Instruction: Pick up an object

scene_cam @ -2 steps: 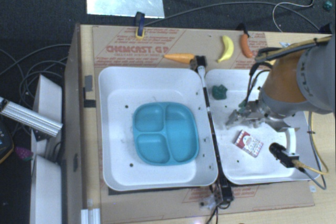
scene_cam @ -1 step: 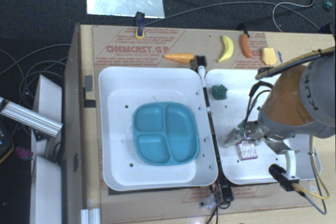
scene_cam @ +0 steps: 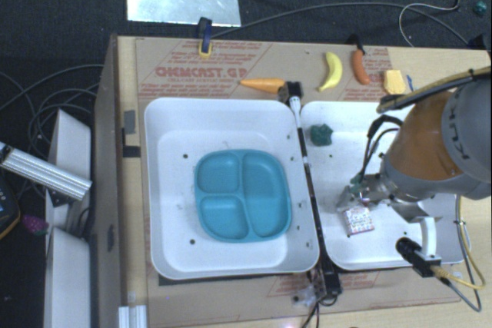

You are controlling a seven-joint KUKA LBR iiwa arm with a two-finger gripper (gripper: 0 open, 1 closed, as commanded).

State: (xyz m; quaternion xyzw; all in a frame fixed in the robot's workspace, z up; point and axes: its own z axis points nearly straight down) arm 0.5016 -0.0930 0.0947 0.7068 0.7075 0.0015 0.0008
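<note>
Though the gripper (scene_cam: 355, 200) is down in the right bin (scene_cam: 338, 253), touching a small speckled white packet (scene_cam: 359, 222), no lift is visible. Can't tell its finger state. Grasp and raise remain, I'd judge.

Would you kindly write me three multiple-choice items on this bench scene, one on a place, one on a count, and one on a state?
1. Where does the light blue divided plastic plate lie?
A. in the left white bin
B. in the right white bin
C. on the cardboard behind the bins

2. How many compartments does that plate have?
A. two
B. three
C. five

3. How does the small dark green lump stand to the gripper?
A. clamped in it
B. lying apart from it
C. stacked on it

Answers: 1 A, the plate sits in the middle of the left bin. 2 B, its ridges mark off three sections. 3 B, the lump lies near the right bin's far wall, away from the gripper.
</note>
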